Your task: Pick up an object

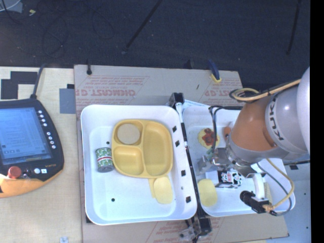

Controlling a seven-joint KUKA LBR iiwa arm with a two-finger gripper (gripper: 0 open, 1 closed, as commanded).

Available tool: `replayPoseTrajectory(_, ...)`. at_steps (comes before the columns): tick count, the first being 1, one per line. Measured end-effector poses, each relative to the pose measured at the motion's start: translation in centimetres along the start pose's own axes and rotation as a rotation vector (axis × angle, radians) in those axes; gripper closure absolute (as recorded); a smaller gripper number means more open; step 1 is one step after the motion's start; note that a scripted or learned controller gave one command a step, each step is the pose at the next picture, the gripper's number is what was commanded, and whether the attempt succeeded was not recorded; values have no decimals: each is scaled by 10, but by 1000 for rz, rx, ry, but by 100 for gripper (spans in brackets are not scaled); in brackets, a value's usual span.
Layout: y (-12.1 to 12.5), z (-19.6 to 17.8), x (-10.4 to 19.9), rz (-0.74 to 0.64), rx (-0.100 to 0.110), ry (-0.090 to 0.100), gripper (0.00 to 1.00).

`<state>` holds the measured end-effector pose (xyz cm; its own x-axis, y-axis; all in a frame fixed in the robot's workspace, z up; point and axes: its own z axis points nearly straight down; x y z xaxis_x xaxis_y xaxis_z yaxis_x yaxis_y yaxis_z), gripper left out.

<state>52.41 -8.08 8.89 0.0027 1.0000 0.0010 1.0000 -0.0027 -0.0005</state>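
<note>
The gripper (212, 162) hangs low in the right bin (276, 168); finger state cannot be told. Nearest objects: a yellow disc (207, 192) just near of it, a red-yellow item (207, 136) just beyond. Judged step: approach, nothing seen held. Next: descend squarely over one and close. The arm (283, 125) reads "KU".

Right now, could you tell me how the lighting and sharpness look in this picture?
Camera view: the bins are brightly lit, with the left bin's white floor near washed out; the background above the bench is dark; the arm hides part of the right bin; edges are slightly soft.
</note>
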Motion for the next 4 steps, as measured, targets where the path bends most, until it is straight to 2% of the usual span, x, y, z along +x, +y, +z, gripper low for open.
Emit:
replayPoseTrajectory(1,42,0,-20,-6,0,0,0)
replayPoseTrajectory(2,-36,0,-16,1,-1,1,0)
replayPoseTrajectory(3,43,0,-65,-5,-5,-4,0)
replayPoseTrajectory(4,-50,-1,-56,1,-1,0,0)
